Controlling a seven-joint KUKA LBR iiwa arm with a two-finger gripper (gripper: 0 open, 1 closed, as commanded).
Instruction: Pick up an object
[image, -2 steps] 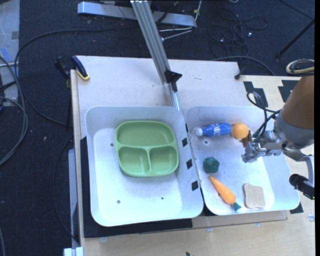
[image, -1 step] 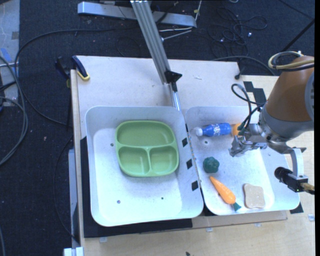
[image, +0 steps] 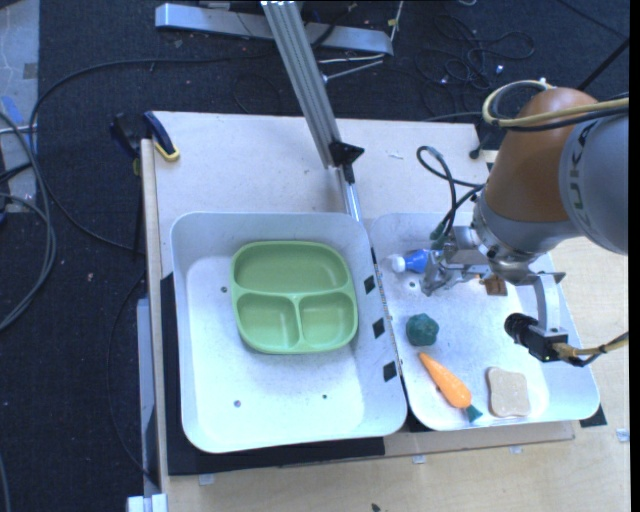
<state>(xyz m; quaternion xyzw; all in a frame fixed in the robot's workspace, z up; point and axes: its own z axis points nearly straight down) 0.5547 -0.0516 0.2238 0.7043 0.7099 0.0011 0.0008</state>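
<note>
My gripper (image: 441, 276) hangs over the back part of the right bin (image: 570, 400), below the grey arm with its orange band. Just left of it lies a small blue and white object (image: 407, 263), close to the gripper but not visibly between its fingers. A dark green lumpy toy (image: 423, 328) sits in front of the gripper, apart from it. Nearer the front lie an orange carrot (image: 446, 380) with a green tip and a tan slice of bread (image: 508, 392).
The left bin (image: 200, 400) holds a light green divided plate (image: 295, 296). A slanted metal pole (image: 312, 88) rises behind the bins. A black fitting with a cable (image: 532, 335) hangs from the arm over the right bin's right side.
</note>
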